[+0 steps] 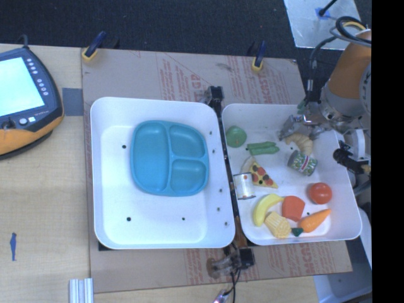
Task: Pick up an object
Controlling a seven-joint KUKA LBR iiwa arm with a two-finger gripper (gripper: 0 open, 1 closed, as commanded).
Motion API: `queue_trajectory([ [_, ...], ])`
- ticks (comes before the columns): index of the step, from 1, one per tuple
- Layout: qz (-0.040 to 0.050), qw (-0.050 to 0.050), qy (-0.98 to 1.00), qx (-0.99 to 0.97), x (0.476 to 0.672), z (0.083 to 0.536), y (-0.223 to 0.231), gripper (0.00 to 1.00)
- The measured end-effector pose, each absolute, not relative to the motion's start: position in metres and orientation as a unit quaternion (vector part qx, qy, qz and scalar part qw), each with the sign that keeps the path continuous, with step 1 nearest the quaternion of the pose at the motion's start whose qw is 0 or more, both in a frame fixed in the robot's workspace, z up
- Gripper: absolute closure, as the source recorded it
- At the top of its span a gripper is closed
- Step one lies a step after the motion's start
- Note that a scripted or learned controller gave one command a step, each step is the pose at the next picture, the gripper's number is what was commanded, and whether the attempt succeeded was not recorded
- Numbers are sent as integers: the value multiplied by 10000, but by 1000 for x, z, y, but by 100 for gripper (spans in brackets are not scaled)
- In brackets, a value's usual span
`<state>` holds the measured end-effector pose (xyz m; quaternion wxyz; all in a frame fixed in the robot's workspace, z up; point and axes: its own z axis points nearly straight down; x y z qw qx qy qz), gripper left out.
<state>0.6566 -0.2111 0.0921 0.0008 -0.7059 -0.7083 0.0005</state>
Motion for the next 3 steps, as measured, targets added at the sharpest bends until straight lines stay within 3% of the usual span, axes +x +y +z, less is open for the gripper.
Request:
queue_trajectory([
  [3,6,8,-7085,-7057,657,92,-211,0],
])
